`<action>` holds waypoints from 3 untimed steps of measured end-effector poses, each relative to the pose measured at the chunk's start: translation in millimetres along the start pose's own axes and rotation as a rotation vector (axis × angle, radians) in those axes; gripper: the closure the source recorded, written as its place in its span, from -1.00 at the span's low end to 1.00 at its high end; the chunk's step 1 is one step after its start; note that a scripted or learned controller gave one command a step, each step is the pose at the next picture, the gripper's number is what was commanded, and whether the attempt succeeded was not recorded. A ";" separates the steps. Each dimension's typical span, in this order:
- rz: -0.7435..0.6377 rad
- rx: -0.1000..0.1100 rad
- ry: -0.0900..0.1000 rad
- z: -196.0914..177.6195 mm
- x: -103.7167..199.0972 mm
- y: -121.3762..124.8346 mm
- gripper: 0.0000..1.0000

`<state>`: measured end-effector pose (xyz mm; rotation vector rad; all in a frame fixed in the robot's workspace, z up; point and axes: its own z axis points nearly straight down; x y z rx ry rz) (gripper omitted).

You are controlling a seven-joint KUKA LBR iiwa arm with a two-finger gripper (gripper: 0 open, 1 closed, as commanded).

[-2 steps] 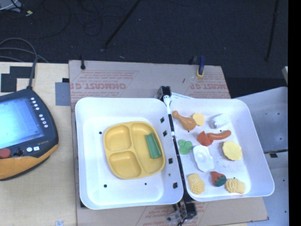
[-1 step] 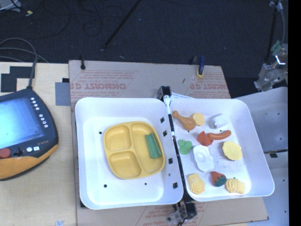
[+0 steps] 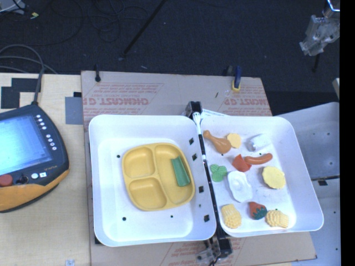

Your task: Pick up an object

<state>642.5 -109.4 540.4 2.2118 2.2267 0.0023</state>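
The right bin [image 3: 304, 204] holds several toy foods: a brown drumstick [image 3: 217, 143], a yellow chunk [image 3: 234, 141], a grey-white piece [image 3: 258, 143], an orange sausage [image 3: 258, 159], a green leafy piece [image 3: 218, 173], a white fried egg [image 3: 239, 186], a round yellow slice [image 3: 273, 177], a strawberry [image 3: 256, 210] and two corn pieces [image 3: 231, 216] [image 3: 277, 219]. In the left bin [image 3: 105, 204] lies a yellow divided plate [image 3: 145, 190] with a green block [image 3: 180, 171] in its right compartment. The gripper [image 3: 319, 35] hangs at the top right, far beyond the bins and well away from every object.
A teach pendant [image 3: 28, 154] with a lit screen lies left of the bins. The bins rest on a cardboard sheet [image 3: 166, 93]. Cables run over the dark floor behind. A grey metal plate [image 3: 321, 143] lies to the right of the bins.
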 end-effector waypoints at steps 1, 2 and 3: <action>0.010 0.026 0.004 132.8 -34.8 -30.8 1.00; -0.001 -0.002 0.001 -1.4 28.7 4.8 1.00; 0.009 0.023 0.003 113.0 0.5 -32.2 1.00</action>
